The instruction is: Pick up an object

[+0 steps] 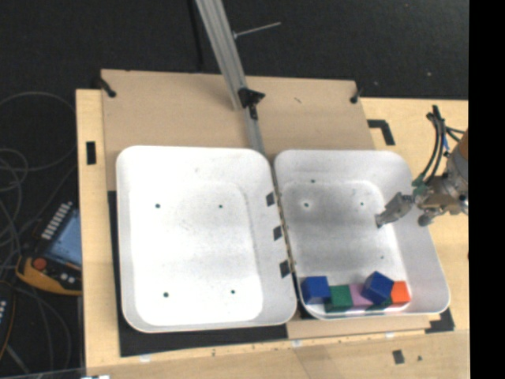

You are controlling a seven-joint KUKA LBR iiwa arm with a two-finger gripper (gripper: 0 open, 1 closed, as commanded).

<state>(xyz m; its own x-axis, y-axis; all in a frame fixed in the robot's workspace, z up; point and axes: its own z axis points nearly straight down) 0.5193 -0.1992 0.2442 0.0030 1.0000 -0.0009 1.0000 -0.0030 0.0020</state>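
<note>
1. A handheld controller (49, 253) with a lit screen lies off the table (237, 105), at nine o'clock from the left bin (197, 235).
2. The left bin sits on the table, touching the right bin (347, 212) along their shared edge.
3. A grey metal rail (225, 58) slants from twelve o'clock down to the seam between the bins.
4. Blocks crowd the right bin's six o'clock rim: a blue block (316, 288), green block (340, 297), pink block (360, 296), second blue block (379, 287) and orange block (401, 292).
5. The end effector (402, 212) hangs at the right bin's three o'clock edge, well apart from the blocks; one finger shows, its spread cannot be told, nothing seen in it.
</note>
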